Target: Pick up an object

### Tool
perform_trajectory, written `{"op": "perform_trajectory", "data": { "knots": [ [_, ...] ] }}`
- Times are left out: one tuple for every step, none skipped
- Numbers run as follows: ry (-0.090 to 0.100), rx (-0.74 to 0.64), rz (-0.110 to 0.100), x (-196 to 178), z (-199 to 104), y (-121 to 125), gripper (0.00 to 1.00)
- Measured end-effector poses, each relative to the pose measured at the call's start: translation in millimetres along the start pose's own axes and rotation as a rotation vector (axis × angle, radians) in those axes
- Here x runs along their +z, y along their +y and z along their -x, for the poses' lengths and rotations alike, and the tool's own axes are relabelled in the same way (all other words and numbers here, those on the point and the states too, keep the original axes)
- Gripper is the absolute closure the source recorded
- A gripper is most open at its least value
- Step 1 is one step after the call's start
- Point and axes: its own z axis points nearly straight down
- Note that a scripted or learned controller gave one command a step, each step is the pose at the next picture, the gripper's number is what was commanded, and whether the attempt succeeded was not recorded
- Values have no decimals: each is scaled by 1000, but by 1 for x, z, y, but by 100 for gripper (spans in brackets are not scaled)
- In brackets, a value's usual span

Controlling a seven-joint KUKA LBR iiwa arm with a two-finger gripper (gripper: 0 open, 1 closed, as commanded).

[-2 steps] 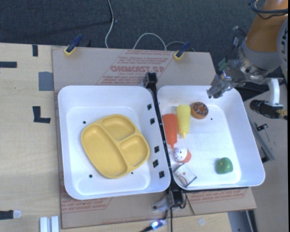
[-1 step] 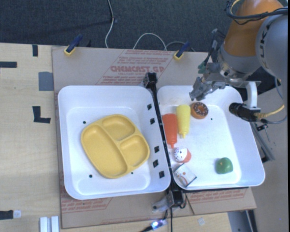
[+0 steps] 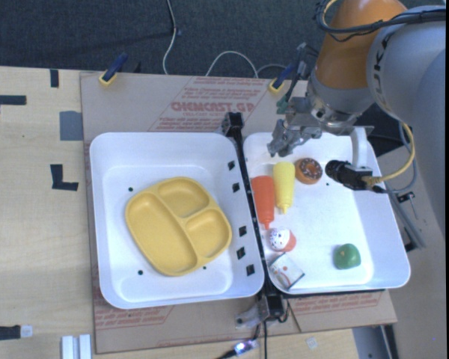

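We have the arm (image 3: 404, 51) reaching in from the right, orange band up top, wrist angled down-left. Gripper (image 3: 283, 142) hangs low by the right bin's (image 3: 382, 223) far-left corner.

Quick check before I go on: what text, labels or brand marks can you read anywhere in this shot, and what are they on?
"CHEMCAST GP": red print on the brown sheet under the two bins, just beyond the left bin; my best reading, partly blurred.
More red lines of print around it: too small and blurred to read.
Small wrapper in the right bin's near corner: any print is too small to read.
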Motion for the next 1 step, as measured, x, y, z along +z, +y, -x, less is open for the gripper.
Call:
{"op": "perform_trajectory", "data": {
  "knots": [
    [0,0,1,-3,-53,8,100]
  ]
}}
